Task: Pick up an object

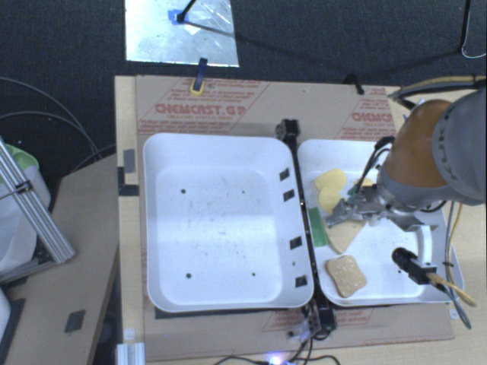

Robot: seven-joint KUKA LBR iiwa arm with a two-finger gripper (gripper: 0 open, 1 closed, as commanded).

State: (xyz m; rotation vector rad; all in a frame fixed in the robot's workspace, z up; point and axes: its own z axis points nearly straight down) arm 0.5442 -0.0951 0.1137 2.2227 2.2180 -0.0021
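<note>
In the right bin lie two pale yellow pieces, a flat green strip against the left wall, a tan wedge and a brown toast-like slab. My gripper reaches in from the right and hangs low over the spot where the lower yellow piece meets the tan wedge. Its tip hides part of both. Nothing is visibly lifted off the bin floor.
The left bin stands beside the right one, with black clips along the shared wall. Both rest on a cardboard sheet. A metal plate lies behind the bench, and an aluminium frame stands at the far left.
</note>
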